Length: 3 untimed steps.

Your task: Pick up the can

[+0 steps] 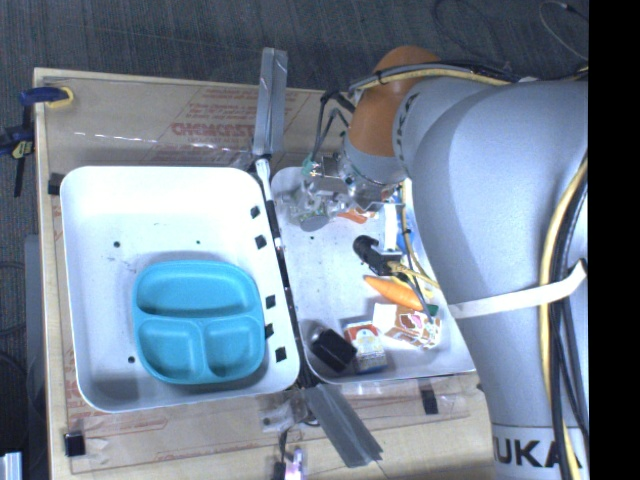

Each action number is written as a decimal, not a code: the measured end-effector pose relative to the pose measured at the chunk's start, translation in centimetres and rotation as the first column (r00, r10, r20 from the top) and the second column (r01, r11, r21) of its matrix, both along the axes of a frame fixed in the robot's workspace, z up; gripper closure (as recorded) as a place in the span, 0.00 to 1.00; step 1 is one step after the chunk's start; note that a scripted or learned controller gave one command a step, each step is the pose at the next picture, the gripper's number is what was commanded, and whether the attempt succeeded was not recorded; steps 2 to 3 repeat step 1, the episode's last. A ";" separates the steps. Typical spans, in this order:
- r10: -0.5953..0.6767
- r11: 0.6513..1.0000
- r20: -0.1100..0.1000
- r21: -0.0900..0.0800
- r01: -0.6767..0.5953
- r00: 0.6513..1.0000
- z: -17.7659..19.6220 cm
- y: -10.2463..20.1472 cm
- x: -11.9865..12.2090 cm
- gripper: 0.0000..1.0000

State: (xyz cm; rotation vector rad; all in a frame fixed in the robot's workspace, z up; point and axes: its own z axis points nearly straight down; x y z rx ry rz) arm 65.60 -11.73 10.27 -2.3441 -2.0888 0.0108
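A small can (pixel 368 343) with a pale label lies near the front of the right bin (pixel 325 268), between a black block (pixel 333 349) and a colourful packet (pixel 412 328). My gripper (pixel 314 204) hangs low over the far left corner of that bin, well away from the can. The arm's grey body (pixel 490 198) covers the bin's right side. Nothing can be made out between the fingers.
An orange carrot (pixel 396 291) lies in the middle of the right bin, and a red-orange item (pixel 356 211) sits just right of the gripper. The left bin (pixel 100 218) holds a blue divided tray (pixel 197 320).
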 end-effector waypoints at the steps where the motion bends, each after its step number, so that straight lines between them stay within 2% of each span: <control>1: -0.109 0.994 0.004 0.003 0.109 0.994 11.3 6.0 -0.7 1.00; 3: -0.109 0.994 0.004 0.003 0.109 0.994 11.3 6.0 -0.7 1.00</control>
